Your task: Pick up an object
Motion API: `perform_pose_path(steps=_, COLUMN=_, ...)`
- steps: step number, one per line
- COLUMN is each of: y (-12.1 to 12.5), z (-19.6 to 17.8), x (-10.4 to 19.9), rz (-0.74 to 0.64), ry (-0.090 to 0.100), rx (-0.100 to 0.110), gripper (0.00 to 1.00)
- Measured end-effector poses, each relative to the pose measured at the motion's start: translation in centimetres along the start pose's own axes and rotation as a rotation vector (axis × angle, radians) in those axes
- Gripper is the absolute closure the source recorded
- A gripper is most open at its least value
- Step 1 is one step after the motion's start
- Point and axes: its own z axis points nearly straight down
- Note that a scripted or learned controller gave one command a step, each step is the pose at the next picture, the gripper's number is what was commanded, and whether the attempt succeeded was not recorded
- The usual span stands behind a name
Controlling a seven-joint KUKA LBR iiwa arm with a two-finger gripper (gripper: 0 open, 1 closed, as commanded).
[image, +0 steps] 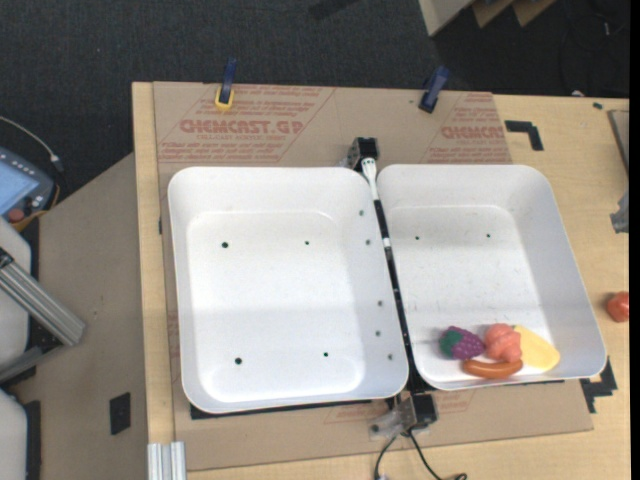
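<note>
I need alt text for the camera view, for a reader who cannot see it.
Two shallow white bins sit side by side on a brown board; the right bin holds a small cluster of toy foods in its near corner: purple grapes, an orange-red piece, a yellow piece and a sausage. The left bin shows small dark dots.

Orange patch at right edge, maybe arm's band; too little visible to tell.

Orange object cut off at right frame edge, off the right bin's right rim; identity unclear. Toy pile at right bin's near edge overlaps: orange sausage partly under pink piece.
</note>
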Motion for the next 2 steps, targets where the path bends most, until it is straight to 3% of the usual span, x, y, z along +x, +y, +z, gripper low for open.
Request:
perform_pose_path(steps=1, y=0.1, z=-1.1, x=0.0, rz=-0.001, ry=-0.003, rx=-0.004, gripper=1.00)
perform_pose_path(steps=2, y=1.4, z=-0.3, x=5.6, rz=-0.005, ry=0.005, rx=0.004, gripper=1.00)
